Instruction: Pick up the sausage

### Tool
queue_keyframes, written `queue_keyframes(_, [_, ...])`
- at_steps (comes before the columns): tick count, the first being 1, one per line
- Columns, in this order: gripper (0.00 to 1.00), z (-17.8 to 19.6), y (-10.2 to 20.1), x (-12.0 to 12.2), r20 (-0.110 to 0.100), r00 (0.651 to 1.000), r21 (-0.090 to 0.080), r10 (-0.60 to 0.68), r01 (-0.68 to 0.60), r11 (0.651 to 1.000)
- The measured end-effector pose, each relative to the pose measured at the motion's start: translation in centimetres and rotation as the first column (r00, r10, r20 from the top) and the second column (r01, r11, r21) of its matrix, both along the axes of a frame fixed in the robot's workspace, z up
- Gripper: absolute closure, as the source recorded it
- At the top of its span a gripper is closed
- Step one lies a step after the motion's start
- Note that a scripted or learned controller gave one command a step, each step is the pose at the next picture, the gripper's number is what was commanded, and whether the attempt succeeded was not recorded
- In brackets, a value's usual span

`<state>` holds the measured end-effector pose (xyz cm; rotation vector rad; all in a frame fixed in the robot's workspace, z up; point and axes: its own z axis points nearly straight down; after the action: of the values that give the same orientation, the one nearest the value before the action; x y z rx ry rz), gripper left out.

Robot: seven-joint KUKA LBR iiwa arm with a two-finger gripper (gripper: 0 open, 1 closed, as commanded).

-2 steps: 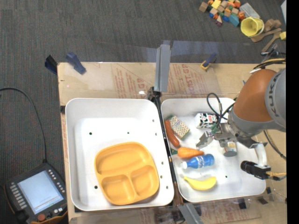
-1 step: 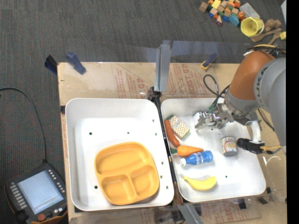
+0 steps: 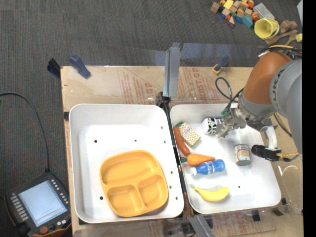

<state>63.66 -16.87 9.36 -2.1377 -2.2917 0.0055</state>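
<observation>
Two shallow white bins, smooth plastic with rounded corners, side by side on a bare board bench; the left bin point(image 3: 81, 132) and the right bin point(image 3: 264, 189).

Left bin, one item: one yellow-orange tray point(image 3: 133, 182), glossy moulded plastic, rounded, split into three compartments.

Right bin, seven loose items by my count:
- one sausage point(image 3: 180, 141), reddish-brown, smooth, long and slightly curved, lying against the bin's left wall, just beside the patterned block;
- one patterned block point(image 3: 189, 134), flat-faced with a small checked print, tilted;
- one carrot point(image 3: 200, 158), orange, tapered, matte, its thick end touching the sausage's lower end;
- one bottle point(image 3: 209, 168), blue plastic with a white label, lying on its side below the carrot;
- one banana point(image 3: 212, 194), yellow, curved, smooth, nearest the front wall;
- one small can point(image 3: 242, 154), cylindrical, pale printed label, upright;
- one black-and-white carton point(image 3: 213, 126), boxy, near the back wall.

Gripper point(image 3: 226, 128): metal, low over the back of the right bin, just beside the carton, well apart from the sausage; I cannot tell how its hand is set, as its tips blur into the carton; I see nothing clearly held.

Off the bench: one pile of small coloured blocks point(image 3: 235, 6) and one yellow cup point(image 3: 266, 28) on the grey ribbed carpet; one pendant point(image 3: 35, 204) with a pale screen.
</observation>
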Motion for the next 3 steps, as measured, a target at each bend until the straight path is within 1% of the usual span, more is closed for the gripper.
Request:
queue_keyframes(1, [1.0, 8.9, -0.1, 0.8, 0.008, 0.996, -0.002, 0.09, -0.09, 0.996])
queue_keyframes(2, [1.0, 9.9, -2.2, 0.9, 0.008, 0.985, -0.002, 0.171, -0.171, 0.985])
queue_keyframes(3, [1.0, 10.8, -2.1, 0.9, 0.007, 0.985, -0.002, 0.174, -0.174, 0.985])
